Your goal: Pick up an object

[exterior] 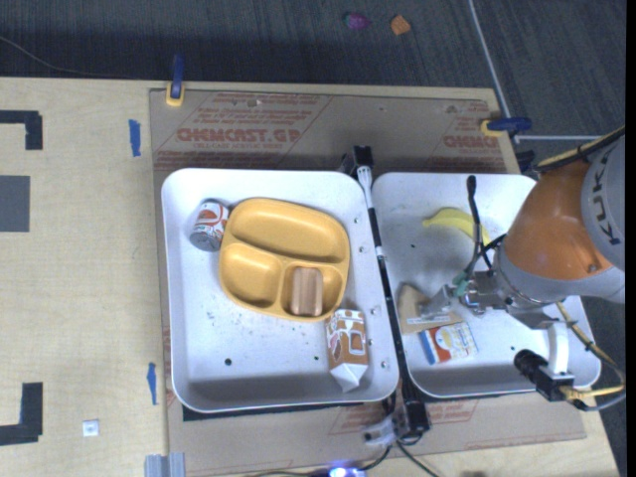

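My gripper point(453, 296) is low in the right bin point(409, 217), left of the orange band on the arm. Its tip sits against a small tan and grey object point(421, 302) on the bin floor. A flat white packet with red and blue print point(447, 343) lies just below the gripper. A yellow banana point(452, 223) lies toward the back of this bin. The arm hides how the gripper meets the tan object.
The left bin point(181, 296) holds a yellow divided plate point(283, 246) with a brown block point(305, 291) in one compartment. A drink can point(209, 225) lies on its side at the plate's left. A small orange carton point(348, 348) lies at the front right.
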Tool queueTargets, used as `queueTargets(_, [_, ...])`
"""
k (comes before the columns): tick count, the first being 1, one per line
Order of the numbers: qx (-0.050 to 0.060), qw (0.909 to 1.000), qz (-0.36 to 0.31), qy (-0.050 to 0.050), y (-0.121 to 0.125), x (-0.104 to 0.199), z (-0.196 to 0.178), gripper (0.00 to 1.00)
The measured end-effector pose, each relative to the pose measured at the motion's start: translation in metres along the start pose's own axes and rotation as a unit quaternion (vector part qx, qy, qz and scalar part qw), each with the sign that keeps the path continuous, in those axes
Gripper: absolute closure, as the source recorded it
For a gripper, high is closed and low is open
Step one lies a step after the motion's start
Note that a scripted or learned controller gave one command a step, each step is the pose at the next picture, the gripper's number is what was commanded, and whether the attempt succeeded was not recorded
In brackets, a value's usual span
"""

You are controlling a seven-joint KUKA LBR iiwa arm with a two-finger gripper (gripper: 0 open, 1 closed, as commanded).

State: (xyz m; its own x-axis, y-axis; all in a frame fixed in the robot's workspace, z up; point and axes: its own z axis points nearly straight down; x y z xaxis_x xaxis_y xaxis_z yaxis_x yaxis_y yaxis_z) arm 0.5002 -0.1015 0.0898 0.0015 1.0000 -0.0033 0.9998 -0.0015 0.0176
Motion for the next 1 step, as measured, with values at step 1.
queueTargets(1, [-0.004,1.0000,0.001,-0.004,0.0018,-0.0029,-0.0113,1.00])
